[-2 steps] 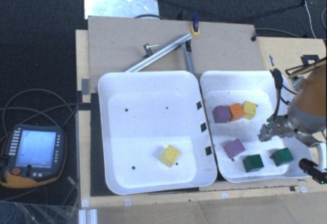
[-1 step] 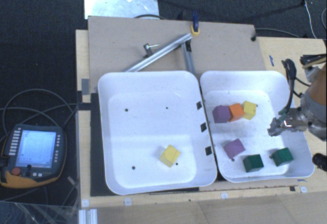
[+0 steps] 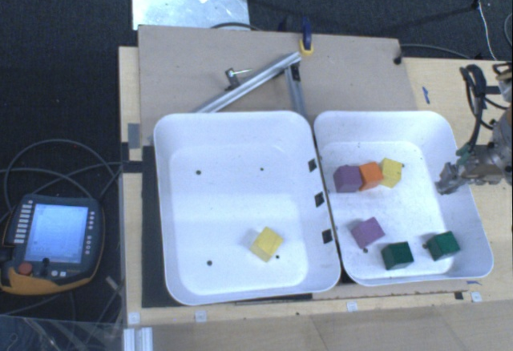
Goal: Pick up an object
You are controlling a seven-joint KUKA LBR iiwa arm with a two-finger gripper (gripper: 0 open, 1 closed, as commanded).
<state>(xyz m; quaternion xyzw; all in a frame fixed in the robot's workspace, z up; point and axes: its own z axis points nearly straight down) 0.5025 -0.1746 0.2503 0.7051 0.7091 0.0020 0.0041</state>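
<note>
White right-hand bin [image 3: 461,149] holds six blocks; hand [image 3: 449,179] at right frame edge carries nothing, grip state cannot be told; approach step, next descent onto green block [image 3: 442,244].

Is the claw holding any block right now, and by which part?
Nothing visible in it. The claw sits at the right bin's right rim, apart from every block.

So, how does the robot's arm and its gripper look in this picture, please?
At the right edge of the camera view, the gripper is a small grey metal piece, dull and blocky, on a grey wrist part. Above it, dark cables loop and hang down along the arm. The picture is too blurred to show markings.
</note>
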